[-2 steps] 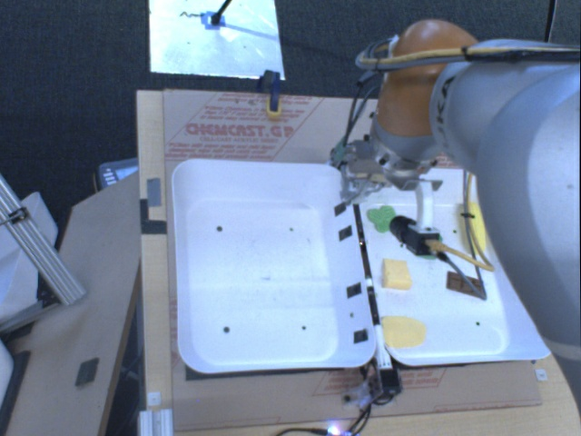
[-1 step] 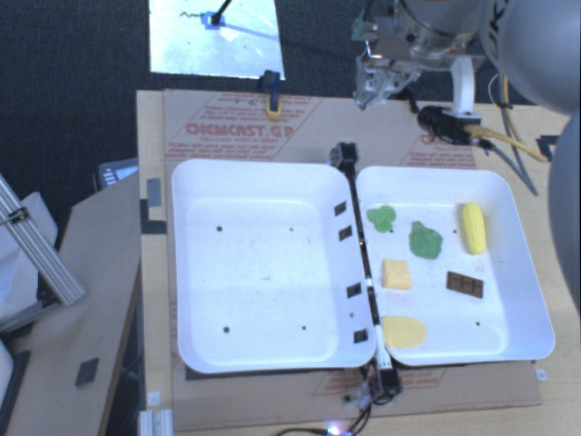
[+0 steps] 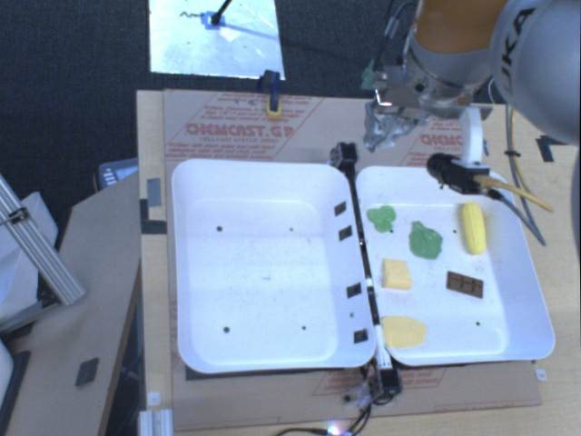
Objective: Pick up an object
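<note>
Arm: the grey arm with its orange band (image 3: 454,16) enters from the right of the camera view and is raised over the back of the bench; the gripper (image 3: 383,139) hangs above the cardboard sheet (image 3: 227,130), just behind the back rim of the right bin (image 3: 536,321) and near the divide between the two bins; whether its jaws are spread or pressed together cannot be told from this view, and nothing can be seen held in it

Right bin, contents: six items, all lying on the bin floor and apart from one another; a small green piece (image 3: 382,216) at the back left; a larger green piece (image 3: 425,240) just to its right and a little nearer the front; a yellow corn cob (image 3: 472,227) to the right of that, lying front to back; a pale yellow block (image 3: 396,273) near the left wall at mid-depth; a brown chocolate bar (image 3: 465,285) to the right of the block; a yellow oval piece (image 3: 403,331) in the front left corner, close to the wall

Left bin (image 3: 195,189): sits side by side with the right bin, rims touching along the centre line

Surroundings: both bins rest on the cardboard sheet, which bears red lettering; a blue and yellow clamp (image 3: 271,94) stands at the sheet's back edge; a shiny square sheet (image 3: 216,25) lies beyond it
</note>
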`<state>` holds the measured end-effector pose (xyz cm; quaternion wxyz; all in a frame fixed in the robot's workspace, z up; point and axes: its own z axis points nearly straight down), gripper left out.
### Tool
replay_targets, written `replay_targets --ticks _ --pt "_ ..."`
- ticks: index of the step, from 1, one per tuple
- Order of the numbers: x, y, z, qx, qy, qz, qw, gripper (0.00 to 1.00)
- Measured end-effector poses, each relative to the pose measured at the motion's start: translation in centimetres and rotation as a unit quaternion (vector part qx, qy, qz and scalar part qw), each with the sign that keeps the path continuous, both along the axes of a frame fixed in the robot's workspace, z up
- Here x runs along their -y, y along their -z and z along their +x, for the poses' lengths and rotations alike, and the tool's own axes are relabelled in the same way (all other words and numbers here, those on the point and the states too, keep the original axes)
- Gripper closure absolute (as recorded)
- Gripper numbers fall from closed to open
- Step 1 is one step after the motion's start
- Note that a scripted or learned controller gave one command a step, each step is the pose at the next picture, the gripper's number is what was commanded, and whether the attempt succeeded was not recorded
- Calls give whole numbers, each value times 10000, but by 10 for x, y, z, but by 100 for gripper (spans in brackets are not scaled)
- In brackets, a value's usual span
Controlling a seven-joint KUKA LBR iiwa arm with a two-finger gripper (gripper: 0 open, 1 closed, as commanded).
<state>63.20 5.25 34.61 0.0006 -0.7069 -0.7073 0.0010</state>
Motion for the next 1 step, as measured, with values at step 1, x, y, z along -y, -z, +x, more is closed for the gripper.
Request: replay_targets --ticks 1 --pt "39 84 -31 -25 18 -1 10000 100"
